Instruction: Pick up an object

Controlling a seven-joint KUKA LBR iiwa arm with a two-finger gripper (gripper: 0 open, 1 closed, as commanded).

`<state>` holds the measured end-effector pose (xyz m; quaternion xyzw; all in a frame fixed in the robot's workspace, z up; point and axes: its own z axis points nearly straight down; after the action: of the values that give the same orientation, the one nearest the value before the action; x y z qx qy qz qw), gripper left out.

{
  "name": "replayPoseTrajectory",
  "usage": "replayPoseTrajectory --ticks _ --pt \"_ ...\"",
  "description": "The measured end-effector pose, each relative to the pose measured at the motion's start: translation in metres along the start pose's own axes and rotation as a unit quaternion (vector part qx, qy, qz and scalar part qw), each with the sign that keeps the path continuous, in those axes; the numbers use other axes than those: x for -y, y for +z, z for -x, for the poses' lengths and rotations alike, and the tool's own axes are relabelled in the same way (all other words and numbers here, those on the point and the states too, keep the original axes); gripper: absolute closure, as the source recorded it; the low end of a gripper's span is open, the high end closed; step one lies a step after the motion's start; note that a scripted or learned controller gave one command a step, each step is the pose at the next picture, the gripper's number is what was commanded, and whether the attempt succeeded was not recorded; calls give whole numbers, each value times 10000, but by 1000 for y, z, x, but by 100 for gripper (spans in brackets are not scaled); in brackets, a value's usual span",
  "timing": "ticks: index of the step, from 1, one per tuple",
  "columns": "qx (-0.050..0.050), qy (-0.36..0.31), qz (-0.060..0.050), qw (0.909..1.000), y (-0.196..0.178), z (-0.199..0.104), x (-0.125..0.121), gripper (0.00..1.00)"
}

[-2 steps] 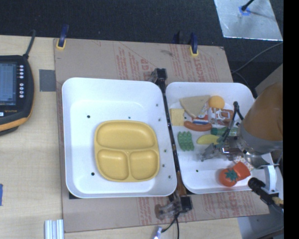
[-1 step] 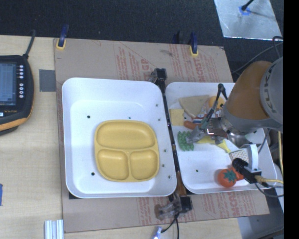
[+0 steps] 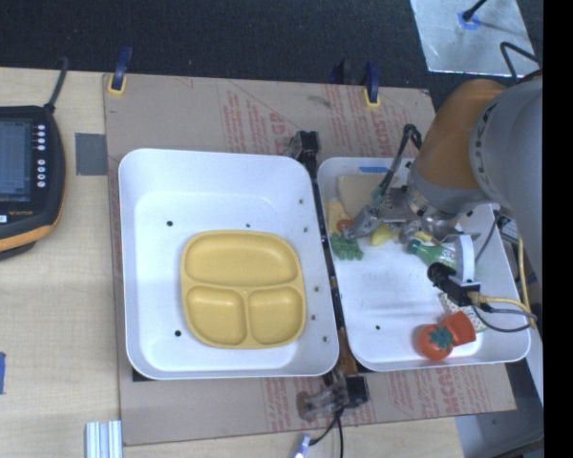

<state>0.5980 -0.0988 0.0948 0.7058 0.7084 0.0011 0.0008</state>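
The arm reaches in from the right, and its gripper [image 3: 374,219] hangs low over the back part of the right bin [image 3: 387,299]. Right beneath and beside it lie several small toys: a green leafy piece [image 3: 346,247], a yellow piece [image 3: 382,235] and a green and white item [image 3: 426,249]. An orange-red tomato-like toy [image 3: 436,340] rests near that bin's front right corner, apart from the gripper. A beige flat piece [image 3: 351,197] lies at the bin's back left.
The left bin [image 3: 148,256] holds a yellow three-compartment plate [image 3: 243,288]. A teach pendant [image 3: 14,179] lies on the bench at far left. Cables [image 3: 497,305] trail along the right bin's right rim. Clamps sit at the cardboard's back edge.
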Motion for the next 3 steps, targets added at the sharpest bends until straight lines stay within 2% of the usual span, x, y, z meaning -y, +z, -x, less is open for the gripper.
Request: replayPoseTrajectory --ticks 1,2,3 --pt "-14 -15 3 10000 -11 -1 -1 100" --pt "-13 -18 -1 10000 -11 -1 -1 0" --pt "-1 -1 -71 10000 4 12 -56 0"
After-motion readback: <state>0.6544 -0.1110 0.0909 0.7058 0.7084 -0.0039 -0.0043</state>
